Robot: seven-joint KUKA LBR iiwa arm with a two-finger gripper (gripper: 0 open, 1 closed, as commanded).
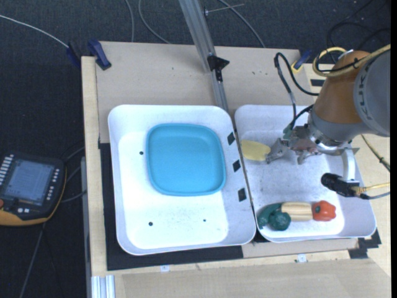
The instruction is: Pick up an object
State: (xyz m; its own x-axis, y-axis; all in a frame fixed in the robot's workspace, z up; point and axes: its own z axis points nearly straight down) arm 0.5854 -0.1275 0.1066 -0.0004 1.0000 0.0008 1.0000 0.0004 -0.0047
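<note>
I see the left bin (124, 185) holding a blue plate (186, 159). Right of that plate sits the right bin (366, 222), with the arm (347, 98) above it. Its gripper (290, 154) hangs near a pale yellow object (255, 149); I cannot tell its grip state. Further from the plate: a tan piece (298, 211), green piece (273, 218), red piece (323, 210).

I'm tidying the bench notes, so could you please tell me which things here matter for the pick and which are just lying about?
For the job:
gripper
yellow piece
green, tan and red toys
right bin

Lying about:
blue plate
left bin
handheld controller
cables
</note>
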